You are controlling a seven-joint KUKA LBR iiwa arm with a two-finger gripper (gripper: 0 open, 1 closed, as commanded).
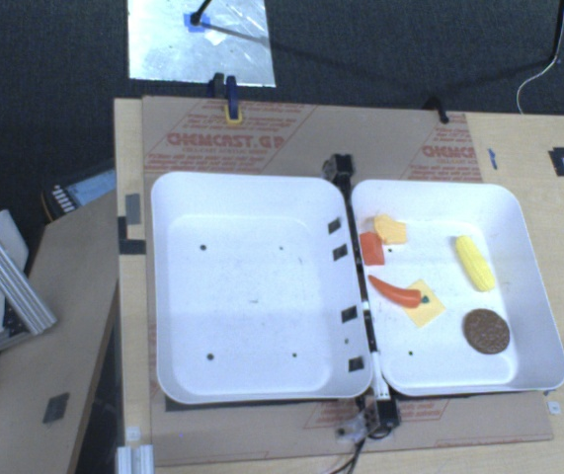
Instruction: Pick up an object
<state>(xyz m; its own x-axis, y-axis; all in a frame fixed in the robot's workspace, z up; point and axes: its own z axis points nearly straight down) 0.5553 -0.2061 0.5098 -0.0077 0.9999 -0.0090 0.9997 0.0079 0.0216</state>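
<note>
Nearest you in the right bin (533, 294) lies the brown disc (486, 331), a flat cookie-like round; it looks stiff and light, but so low that you would have to pinch it across its edge. Just left and a little farther sits the chili (397, 290), thin and red with a green stem, lying partly on the yellow cheese slice (426, 307). Both look light and slippery, and the slice offers almost nothing to grip.

Farther back, the corn (473, 262) lies well apart from the rest toward the right wall. Judging by its rounded, ridged body, it is your best pick: take it across the middle, across its short width. Against the divider sit a small red block (371, 249) and, touching it on the far side, a pale yellow wedge (391, 229); they crowd each other and the wall, so expect a poor approach there.

The left bin (252, 289) shows bare floor with a few dark dots. Both bins rest on the cardboard-covered surface (301, 131).

As for the claw, you cannot tell its state from here.
</note>
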